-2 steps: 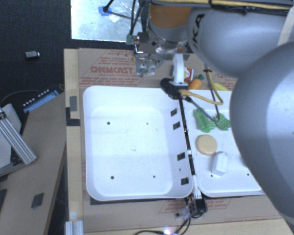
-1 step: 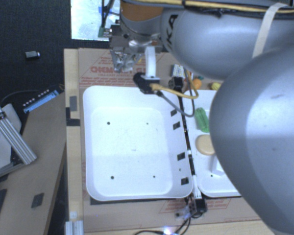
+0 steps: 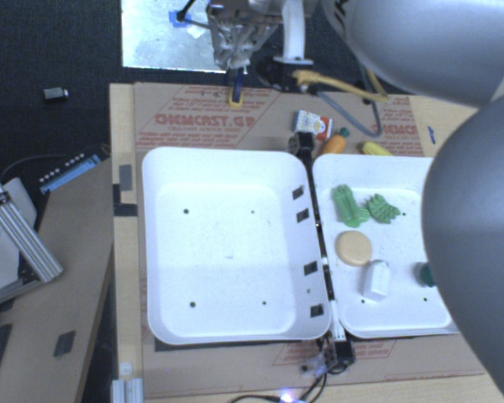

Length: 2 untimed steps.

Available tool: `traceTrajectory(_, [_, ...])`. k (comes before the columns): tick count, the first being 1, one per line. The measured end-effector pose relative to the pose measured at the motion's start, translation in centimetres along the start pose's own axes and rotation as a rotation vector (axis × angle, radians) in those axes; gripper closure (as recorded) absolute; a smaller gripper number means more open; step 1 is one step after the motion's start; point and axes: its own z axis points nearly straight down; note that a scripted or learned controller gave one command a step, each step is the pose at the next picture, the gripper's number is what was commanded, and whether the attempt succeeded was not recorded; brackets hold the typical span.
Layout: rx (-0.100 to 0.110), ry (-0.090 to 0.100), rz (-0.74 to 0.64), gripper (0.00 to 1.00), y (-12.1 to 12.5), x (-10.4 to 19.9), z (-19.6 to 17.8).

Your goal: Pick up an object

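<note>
My gripper (image 3: pixel 234 64) hangs high over the back of the bench, beyond the left bin (image 3: pixel 164 225). Its fingers are drawn together, and a small blue and yellow object (image 3: pixel 235 89) sticks down from between their tips. The right bin (image 3: pixel 403 321) holds two green pieces (image 3: pixel 350 206) (image 3: pixel 384 208), a tan round disc (image 3: pixel 354 248) and a white cylinder (image 3: pixel 375 280). A dark green thing (image 3: pixel 424 273) lies at its right, partly hidden by the arm.
The big grey arm (image 3: pixel 479 191) covers the right side of the view. Behind the bins on the cardboard lie a white and red packet (image 3: pixel 312 124), an orange item (image 3: pixel 334 143), a yellow item (image 3: pixel 374 149) and loose cables (image 3: pixel 344 91).
</note>
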Motion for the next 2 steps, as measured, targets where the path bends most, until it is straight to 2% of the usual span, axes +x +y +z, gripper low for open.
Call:
traceTrajectory(1, [0.004, 0.0, 0.0, 1.0, -2.8, 0.0, -9.4])
traceTrajectory(2, [0.028, -0.009, 0.0, 1.0, -9.6, 0.0, 0.6])
